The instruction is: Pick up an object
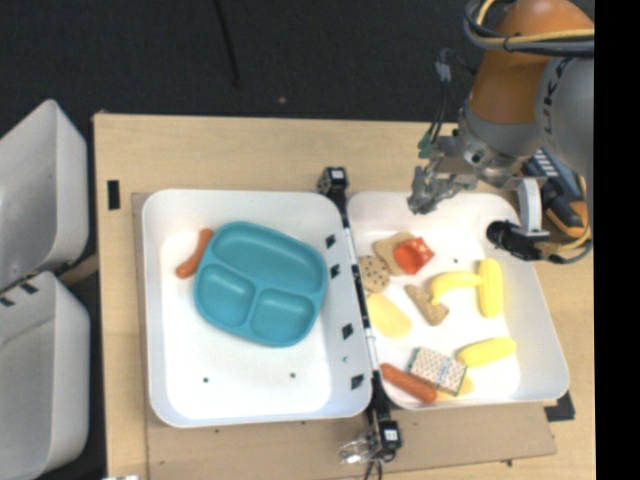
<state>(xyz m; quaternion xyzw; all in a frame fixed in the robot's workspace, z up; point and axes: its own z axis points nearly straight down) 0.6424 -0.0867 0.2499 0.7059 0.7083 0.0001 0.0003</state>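
An object to pick up has not been singled out, but the candidates all lie in the right bin, and I go through them from the near edge back. Closest to me, at about six o'clock in that bin, an orange sausage lies touching a patterned packet, with a yellow piece just beside them at four o'clock. Further in sit a pale yellow wedge, a tan bone-shaped biscuit, a banana and an upright yellow piece. Behind those, a speckled cookie and a red block rest on a tan slab. The gripper hangs above the bin's far edge, at about eleven o'clock, with nothing between its fingers; I cannot tell how far apart they stand. From it, the red block lies nearest, toward six o'clock and a touch to the left, its long axis running roughly ten to four, so I judge that the likeliest target. The left bin holds a teal divided plate and another sausage.
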